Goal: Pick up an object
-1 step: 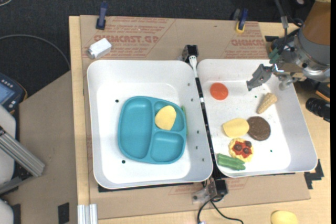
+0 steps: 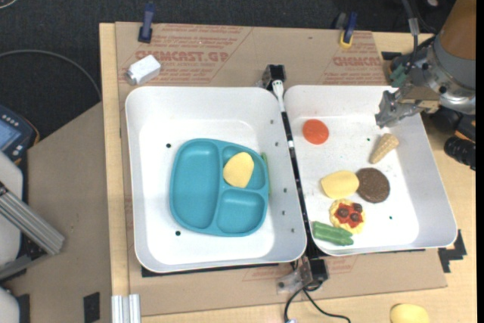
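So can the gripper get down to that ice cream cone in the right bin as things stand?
Probably yes. The gripper hangs just above the ice cream cone, which lies apart from the brown cookie and orange disc, with nothing over it.

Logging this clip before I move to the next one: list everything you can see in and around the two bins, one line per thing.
bins: 2, white, side by side on the bench, left, right
divided tray: 1, teal, left bin
yellow piece: 1, yellow, in the tray's upper right compartment
round disc: 1, orange-red, right bin, upper left
cone: 1, tan, right bin, below the gripper
yellow lump: 1, yellow, right bin centre
cookie: 1, brown, touching the lump's right side
pizza slice: 1, yellow with red, below the lump
green pod: 1, green, right bin front edge
clamps: 2, blue, bench's far edge
gripper: 1, grey, over right bin's far right
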Controlling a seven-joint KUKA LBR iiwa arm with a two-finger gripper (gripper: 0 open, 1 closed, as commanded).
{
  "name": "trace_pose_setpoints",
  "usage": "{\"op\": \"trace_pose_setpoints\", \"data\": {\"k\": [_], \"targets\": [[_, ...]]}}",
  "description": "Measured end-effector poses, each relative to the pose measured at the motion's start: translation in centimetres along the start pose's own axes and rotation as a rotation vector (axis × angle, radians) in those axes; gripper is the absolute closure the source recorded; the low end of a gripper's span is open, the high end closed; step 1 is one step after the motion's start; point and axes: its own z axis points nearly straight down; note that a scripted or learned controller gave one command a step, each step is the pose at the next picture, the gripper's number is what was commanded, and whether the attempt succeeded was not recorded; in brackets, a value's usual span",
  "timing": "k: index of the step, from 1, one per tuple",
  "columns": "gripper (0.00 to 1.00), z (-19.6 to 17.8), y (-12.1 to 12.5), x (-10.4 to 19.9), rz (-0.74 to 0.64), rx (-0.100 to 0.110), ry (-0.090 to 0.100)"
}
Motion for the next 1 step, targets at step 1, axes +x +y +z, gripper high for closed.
{"op": "trace_pose_setpoints", "data": {"k": [1], "targets": [[1.0, -24.55, -2.68, 3.31, -0.003, -0.018, -0.002]]}}
